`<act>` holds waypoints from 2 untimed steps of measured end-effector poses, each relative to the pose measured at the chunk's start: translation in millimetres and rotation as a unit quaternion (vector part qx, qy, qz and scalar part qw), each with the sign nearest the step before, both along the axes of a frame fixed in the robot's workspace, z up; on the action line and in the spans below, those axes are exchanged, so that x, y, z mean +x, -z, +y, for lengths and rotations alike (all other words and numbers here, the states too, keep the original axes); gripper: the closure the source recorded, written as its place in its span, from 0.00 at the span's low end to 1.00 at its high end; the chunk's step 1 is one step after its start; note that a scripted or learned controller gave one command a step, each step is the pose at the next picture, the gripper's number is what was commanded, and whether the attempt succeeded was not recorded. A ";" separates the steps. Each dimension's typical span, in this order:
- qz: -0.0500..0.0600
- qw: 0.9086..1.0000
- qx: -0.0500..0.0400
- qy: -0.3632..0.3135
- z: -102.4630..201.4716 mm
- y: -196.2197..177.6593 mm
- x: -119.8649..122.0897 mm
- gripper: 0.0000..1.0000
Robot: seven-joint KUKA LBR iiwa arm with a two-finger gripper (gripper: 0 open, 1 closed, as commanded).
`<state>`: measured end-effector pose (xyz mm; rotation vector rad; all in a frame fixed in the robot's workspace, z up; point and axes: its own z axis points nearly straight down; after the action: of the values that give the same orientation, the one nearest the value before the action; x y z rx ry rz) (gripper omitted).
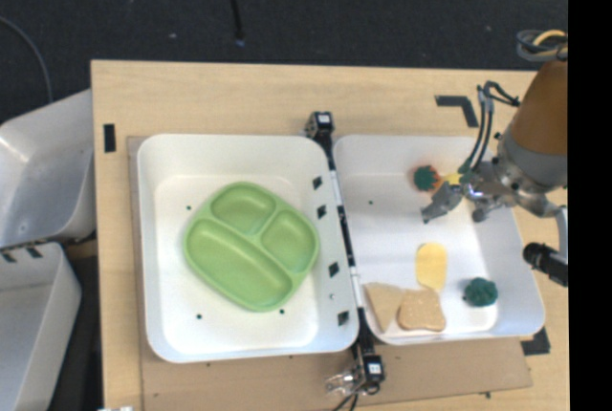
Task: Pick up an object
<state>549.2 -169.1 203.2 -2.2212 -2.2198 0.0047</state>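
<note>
Camera view is giving you the gripper [460, 205] hanging over the right bin [382, 251], reaching in from the right with its orange band above the wrist. Its two fingers are standing apart, one angling down to the left at [440, 205] and the other at the right, and nothing is sitting between them. Just up and left of the gripper you are seeing a small green and orange ball [425, 177], near the left finger but not touching it. Below the gripper a yellow piece [431, 265] is lying flat. Farther below, two tan slices [406, 309] are resting against the bin's near wall. Down and to the right, a dark green lump [480, 291] is sitting alone. Well off to the left, a green plate [251, 245] is lying in the left bin [172, 323].
</note>
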 end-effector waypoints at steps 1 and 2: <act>-0.001 1.000 0.000 0.002 0.7 45.3 7.3 0.00; 0.000 1.000 0.000 0.001 -0.1 97.9 6.8 0.00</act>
<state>556.1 -169.3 105.3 -2.2228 -2.2183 0.0039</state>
